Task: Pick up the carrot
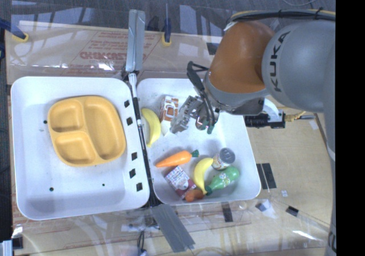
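The carrot point(174, 159) lies on the floor of the right bin point(246, 152), orange with a bit of green at its right end, pointing roughly left to right with a slight tilt, and nothing is touching it from above. Just above it in the picture hang the jaws point(191, 117), a cluster of grey metal over the bin's upper middle; whether they are spread or closed I cannot tell from this angle, and nothing can be seen between them. Beside the jaws to the left sits a small white and orange packet point(169, 107), and further left a yellow banana point(151, 125) rests along the bin's left wall. Below the carrot there is a red packet point(178, 178), then a second banana point(202, 173), a green bottle-shaped toy point(224, 179) and a small grey-topped can point(226, 157) near the bin's lower right. The arm point(268, 61) reaches in from the right, its orange band bulky above the wrist. The left bin point(34, 192) holds a yellow divided plate point(85, 130), well apart from the carrot.
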Controlling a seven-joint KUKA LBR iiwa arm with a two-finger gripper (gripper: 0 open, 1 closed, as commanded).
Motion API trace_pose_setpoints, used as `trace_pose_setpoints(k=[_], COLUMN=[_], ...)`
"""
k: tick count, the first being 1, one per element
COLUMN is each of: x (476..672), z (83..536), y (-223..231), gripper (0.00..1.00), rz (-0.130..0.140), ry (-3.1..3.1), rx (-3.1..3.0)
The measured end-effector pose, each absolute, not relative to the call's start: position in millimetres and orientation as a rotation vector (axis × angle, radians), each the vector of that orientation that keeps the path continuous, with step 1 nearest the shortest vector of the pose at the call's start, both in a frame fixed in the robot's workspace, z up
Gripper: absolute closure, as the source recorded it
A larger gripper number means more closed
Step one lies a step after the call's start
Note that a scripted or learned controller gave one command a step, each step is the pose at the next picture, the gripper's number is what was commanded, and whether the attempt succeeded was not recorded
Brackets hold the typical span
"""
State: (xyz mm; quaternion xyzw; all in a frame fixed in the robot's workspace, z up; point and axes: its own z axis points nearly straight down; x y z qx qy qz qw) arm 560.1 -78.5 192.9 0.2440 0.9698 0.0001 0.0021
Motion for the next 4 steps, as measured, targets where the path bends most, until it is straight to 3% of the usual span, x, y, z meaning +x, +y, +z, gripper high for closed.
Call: trace_pose_setpoints(k=[1, 2, 3, 4], x=[560.0, 516.2, 515.3, 514.1], z=[193, 174, 168, 184], y=[-78, -107, -94, -172], gripper=[0.00, 0.00, 0.00, 0.00], rz=[0.000, 0.000, 0.000, -0.004], ry=[3.043, 3.129, 3.122, 3.001], rx=[0.765, 0.304, -0.341, -0.910])
